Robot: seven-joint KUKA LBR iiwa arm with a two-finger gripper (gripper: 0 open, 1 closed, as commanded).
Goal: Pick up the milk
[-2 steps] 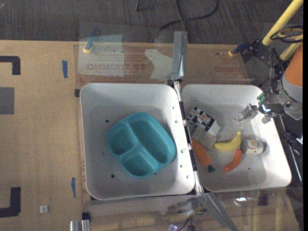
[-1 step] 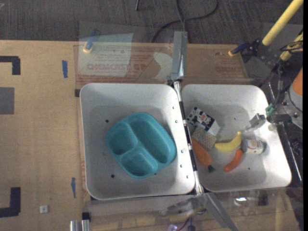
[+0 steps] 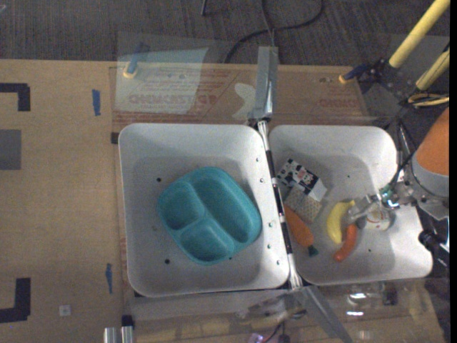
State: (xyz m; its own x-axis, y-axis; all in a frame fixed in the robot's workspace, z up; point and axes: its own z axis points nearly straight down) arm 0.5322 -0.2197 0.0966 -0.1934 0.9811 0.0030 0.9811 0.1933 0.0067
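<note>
Nearest you in the right bin (image 3: 407, 263), carrot (image 3: 300, 229) and sausage (image 3: 345, 243) leave bare floor at the right. The gripper (image 3: 365, 210) sits by the banana (image 3: 335, 221); whether it's spread, you can't tell. Farther left, the milk (image 3: 300, 176) hugs the dividing wall, long axis far-left to near-right.

Grey carpet floor (image 3: 86, 13) is seen beyond the gripper (image 3: 364, 211) | tan bench top (image 3: 57, 213) marked with blue tape (image 3: 96, 102) far to its left | black cable (image 3: 285, 6) is looped on the floor.
</note>
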